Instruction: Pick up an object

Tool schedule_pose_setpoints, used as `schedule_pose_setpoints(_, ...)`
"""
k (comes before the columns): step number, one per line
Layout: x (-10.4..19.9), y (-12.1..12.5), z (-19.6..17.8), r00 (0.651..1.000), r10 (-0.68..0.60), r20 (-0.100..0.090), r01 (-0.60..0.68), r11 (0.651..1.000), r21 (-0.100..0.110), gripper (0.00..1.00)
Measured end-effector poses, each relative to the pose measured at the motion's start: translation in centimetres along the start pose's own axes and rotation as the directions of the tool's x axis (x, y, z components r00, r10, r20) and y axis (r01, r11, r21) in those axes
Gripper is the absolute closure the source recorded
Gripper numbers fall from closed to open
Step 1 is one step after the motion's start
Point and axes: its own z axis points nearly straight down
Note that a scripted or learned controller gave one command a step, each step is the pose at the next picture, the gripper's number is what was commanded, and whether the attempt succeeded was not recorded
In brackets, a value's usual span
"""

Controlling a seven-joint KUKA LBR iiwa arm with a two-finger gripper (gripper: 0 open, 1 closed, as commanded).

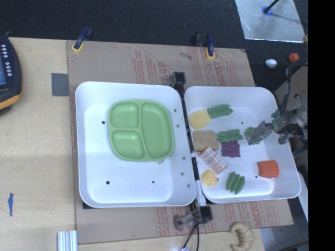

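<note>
Jaws of the gripper (257, 134) clasp a grey-green piece (255, 135).

Arm enters from right edge, wrist low, claw (256, 134) pointing left; finger state unclear.

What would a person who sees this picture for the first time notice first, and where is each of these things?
The eye goes first to the light green divided plate, which lies alone in the left bin. Next comes the right bin, crowded with small toy foods, among them an orange-red block near its right wall and a purple piece in the middle. The gripper reaches in from the right, low over that bin.
</note>
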Motion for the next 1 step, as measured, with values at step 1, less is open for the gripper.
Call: schedule_pose_setpoints(1,4.57,2.18,12.27,1.000,0.001,0.002,-0.001,1.000,-0.014,0.00)
